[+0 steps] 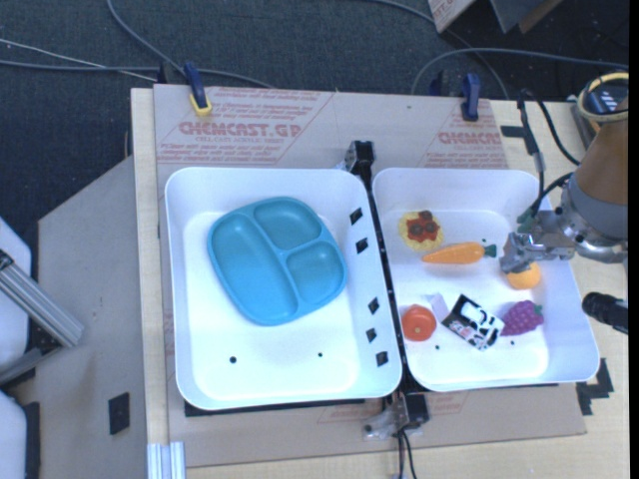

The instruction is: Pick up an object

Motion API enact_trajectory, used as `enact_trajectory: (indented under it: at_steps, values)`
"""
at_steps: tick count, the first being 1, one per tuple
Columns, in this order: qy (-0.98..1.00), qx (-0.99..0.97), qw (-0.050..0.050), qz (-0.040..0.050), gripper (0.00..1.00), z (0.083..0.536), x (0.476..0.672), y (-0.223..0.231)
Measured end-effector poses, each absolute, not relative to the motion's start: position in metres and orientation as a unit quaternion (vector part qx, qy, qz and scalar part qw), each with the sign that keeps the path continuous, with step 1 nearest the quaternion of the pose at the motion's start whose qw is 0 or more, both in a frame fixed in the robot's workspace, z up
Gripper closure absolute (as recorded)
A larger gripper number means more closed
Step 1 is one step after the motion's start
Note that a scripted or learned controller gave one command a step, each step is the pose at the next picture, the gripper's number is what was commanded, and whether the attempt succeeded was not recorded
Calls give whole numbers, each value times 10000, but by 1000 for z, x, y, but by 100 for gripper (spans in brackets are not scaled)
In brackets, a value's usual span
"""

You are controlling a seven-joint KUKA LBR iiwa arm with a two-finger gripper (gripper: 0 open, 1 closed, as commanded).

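The right bin holds a toy carrot, a small yellow and red pizza piece, a red tomato, a purple bunch of grapes, a black and white packet and a yellow-orange fruit. My gripper is low at the bin's right side, right over the yellow-orange fruit and partly hiding it. The carrot's green end lies just left of the gripper.
The left bin carries a blue divided plate. Black clips line the divider between the bins. Cables trail across the dark floor behind the bench, and clamps hold the board's far edge.
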State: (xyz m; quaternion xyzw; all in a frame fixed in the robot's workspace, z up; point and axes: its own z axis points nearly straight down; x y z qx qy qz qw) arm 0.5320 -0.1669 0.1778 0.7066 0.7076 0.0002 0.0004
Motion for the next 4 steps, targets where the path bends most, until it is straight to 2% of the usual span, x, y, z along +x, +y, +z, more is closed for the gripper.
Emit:
enact_trajectory:
  at_steps: [1,2,4]
  values:
    - [7079,7063,16,7,100,239,536,-167]
    - [7095,7047,-19,-3,100,232,554,-118]
    - [7099,7043,-23,-4,100,236,559,-17]
